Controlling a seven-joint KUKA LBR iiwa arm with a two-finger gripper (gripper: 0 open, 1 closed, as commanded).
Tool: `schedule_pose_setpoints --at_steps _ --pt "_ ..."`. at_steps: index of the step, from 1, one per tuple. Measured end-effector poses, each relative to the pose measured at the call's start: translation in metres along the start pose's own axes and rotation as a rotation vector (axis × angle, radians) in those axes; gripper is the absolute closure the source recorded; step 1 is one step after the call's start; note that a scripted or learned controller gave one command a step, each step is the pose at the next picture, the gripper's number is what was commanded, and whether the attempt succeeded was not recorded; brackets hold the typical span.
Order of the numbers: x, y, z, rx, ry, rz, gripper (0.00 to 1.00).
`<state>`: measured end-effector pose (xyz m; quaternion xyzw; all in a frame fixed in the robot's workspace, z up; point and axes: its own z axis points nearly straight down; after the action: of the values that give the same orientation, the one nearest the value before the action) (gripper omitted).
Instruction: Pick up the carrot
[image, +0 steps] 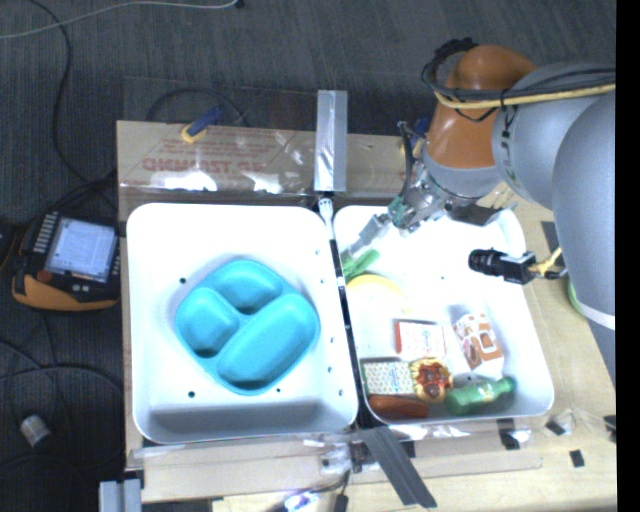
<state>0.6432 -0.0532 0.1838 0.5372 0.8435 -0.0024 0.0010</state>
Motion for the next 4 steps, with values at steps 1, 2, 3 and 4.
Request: schedule_pose_setpoints --at_steps 1,2,3,4 --pt "0.052 -0.030 0.000 -0.001 0.003 -0.054 0.00" --pt "0.052 -0.030 -0.008 0.000 0.006 -0.053 1.00" --pt "0.052 -0.030 -0.008 0.000 0.006 -0.052 0.00" --pt "-0.025 -0.055 -0.050 -0.002 0.001 -0.056 0.00"
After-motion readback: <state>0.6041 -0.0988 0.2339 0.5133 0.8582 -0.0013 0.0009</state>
